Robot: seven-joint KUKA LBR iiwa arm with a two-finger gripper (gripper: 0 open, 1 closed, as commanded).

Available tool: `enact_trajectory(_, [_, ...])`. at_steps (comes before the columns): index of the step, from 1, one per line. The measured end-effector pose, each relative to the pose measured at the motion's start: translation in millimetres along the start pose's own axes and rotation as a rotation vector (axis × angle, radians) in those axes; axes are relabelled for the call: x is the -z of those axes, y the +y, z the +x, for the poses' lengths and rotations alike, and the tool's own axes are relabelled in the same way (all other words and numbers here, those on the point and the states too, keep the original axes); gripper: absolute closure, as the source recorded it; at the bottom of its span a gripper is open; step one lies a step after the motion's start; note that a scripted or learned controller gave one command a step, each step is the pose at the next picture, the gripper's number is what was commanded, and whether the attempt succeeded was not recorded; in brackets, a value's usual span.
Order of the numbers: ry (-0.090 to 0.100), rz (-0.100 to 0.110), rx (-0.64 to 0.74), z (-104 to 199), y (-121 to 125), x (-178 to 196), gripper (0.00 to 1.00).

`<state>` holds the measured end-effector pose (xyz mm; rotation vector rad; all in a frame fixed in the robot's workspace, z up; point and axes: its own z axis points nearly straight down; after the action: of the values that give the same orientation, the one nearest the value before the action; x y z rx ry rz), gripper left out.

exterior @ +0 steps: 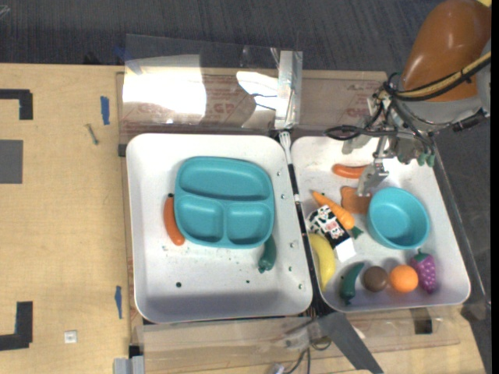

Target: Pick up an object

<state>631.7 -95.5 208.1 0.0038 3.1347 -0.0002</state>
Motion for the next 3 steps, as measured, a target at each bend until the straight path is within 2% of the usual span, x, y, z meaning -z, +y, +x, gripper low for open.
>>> enact_trajectory(1, [-0.004, 0.001, 0.152, -2.7, -22.5, -110.0, 0.00])
enact_trajectory(2, [-0.004, 0.000, 0.087, 25.7, -7.9, -119.1, 0.00])
enact_trajectory(3, [-0.003, -0.001, -0.017, 32.0, -11.2, -119.0, 0.00])
